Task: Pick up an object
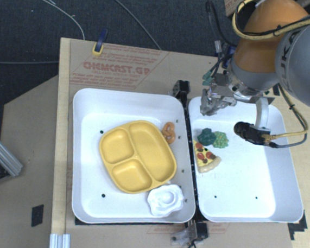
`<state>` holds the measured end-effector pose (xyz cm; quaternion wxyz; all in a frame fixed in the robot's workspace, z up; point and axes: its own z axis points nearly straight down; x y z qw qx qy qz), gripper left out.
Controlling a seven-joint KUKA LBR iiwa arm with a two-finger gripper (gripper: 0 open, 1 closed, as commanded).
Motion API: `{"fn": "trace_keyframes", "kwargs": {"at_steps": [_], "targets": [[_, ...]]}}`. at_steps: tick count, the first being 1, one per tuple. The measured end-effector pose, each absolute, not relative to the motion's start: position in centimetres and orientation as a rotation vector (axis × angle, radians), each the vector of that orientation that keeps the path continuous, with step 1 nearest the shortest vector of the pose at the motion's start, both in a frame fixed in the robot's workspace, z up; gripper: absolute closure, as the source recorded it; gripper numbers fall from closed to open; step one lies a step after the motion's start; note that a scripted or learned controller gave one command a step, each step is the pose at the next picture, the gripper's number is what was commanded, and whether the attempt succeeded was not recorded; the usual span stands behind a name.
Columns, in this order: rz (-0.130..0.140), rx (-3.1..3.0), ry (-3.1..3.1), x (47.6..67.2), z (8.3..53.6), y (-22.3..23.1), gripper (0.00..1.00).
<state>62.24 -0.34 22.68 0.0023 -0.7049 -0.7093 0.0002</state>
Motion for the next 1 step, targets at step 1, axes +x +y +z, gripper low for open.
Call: {"fn": "trace_keyframes", "kwargs": {"at_steps": [1], "targets": [[0.002, -2.215, -2.223, 60.77, 22.64, 3.72, 1.0]]}}
